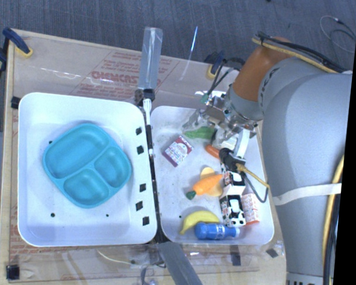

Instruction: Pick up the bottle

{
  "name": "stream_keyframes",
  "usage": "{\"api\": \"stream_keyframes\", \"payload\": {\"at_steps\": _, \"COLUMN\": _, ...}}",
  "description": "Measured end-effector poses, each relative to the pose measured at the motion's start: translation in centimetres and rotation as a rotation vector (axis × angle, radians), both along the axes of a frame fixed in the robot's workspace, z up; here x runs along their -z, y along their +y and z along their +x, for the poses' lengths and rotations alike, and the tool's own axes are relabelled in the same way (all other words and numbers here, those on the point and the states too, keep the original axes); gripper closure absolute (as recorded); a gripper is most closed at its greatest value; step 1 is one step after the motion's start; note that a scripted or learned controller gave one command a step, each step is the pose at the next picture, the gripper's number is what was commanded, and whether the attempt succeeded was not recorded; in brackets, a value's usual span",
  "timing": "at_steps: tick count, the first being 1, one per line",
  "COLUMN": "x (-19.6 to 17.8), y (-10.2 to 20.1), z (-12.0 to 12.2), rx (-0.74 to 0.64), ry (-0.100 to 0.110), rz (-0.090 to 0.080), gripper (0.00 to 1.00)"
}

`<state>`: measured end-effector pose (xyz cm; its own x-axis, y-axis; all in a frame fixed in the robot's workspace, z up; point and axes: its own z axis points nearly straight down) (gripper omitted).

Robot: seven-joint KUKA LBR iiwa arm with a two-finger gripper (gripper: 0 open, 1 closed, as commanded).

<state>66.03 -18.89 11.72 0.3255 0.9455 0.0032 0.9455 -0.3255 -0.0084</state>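
Right bin [165, 144]: blue bottle [216, 231] apparently well below gripper [220, 131].

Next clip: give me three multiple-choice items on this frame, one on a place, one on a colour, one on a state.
1. Where is the blue bottle?
A. Right bin, near edge
B. Left bin
C. On the tray

2. What colour is the divided tray?
A. Red
B. Light blue
C. Green

3. How does the bottle stand?
A. Upright
B. Lying on its side
C. Lifted clear of the bin

Answers:
1. A, it rests beside the banana in the right bin.
2. B, it is turquoise against the white left bin.
3. B, its length runs flat along the bin floor.
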Motion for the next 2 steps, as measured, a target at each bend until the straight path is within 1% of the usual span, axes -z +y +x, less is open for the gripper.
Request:
{"api": "stream_keyframes", "payload": {"at_steps": 1, "x": 2.0, "y": -0.4, "z": 0.0, "rx": -0.386, "ry": -0.014, "rz": -0.004, "gripper": 0.0}}
{"api": "stream_keyframes", "payload": {"at_steps": 2, "x": 0.8, "y": -0.2, "z": 0.2, "rx": -0.391, "ry": -0.016, "rz": -0.003, "gripper": 1.0}}
